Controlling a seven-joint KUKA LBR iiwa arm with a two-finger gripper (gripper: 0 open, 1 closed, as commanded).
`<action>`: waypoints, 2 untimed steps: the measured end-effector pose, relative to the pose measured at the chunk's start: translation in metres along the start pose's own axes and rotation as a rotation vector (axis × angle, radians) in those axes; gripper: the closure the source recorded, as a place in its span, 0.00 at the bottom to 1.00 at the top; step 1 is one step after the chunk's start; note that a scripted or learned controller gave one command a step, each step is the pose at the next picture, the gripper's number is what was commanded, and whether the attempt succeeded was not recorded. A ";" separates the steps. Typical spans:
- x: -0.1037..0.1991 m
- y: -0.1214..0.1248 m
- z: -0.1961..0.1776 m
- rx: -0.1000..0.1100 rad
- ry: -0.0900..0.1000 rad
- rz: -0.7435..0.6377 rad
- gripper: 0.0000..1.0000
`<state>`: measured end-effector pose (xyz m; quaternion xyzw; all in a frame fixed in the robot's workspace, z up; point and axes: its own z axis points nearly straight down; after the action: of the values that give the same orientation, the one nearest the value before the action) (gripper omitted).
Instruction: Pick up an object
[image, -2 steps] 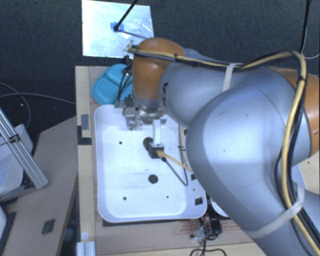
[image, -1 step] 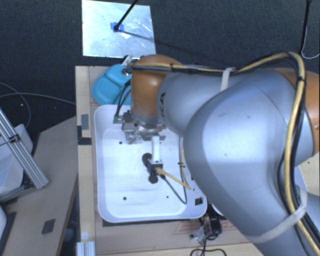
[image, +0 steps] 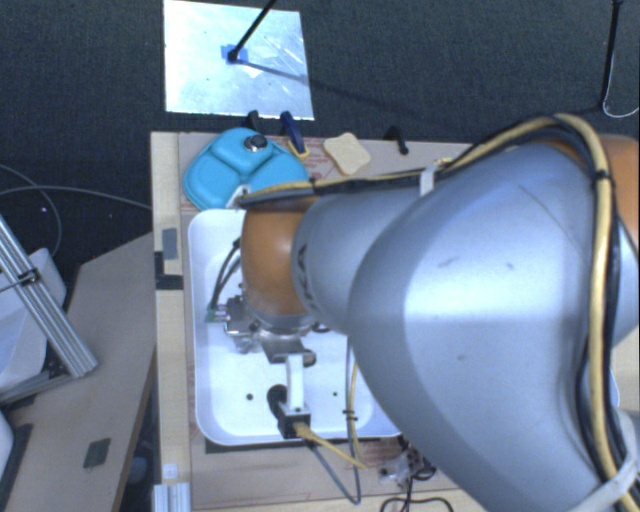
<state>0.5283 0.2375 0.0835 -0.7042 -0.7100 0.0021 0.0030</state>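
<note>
The grey arm with its orange band (image: 268, 255) reaches down into the left white bin (image: 215, 250) and hides most of the bench. My gripper (image: 262, 338) hangs low over the middle of that bin's floor, seen from above and behind the wrist. A blue rounded object (image: 238, 168) lies just beyond the bin's far rim. A tan, bread-shaped piece (image: 347, 152) rests to its right, and a slim blue tool (image: 293, 131) lies between them. I see nothing between the gripper and the bin floor.
The arm's bulk covers the right bin. A shiny sheet (image: 236, 58) lies on the dark floor beyond the bench. Metal rails (image: 45, 315) stand at the left on a side table.
</note>
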 end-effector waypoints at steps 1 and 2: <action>-0.025 -0.044 -0.001 -0.005 -0.001 0.009 1.00; -0.002 0.016 -0.324 -0.028 0.007 0.003 1.00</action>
<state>0.5464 0.2349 0.4072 -0.7053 -0.7089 -0.0103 -0.0042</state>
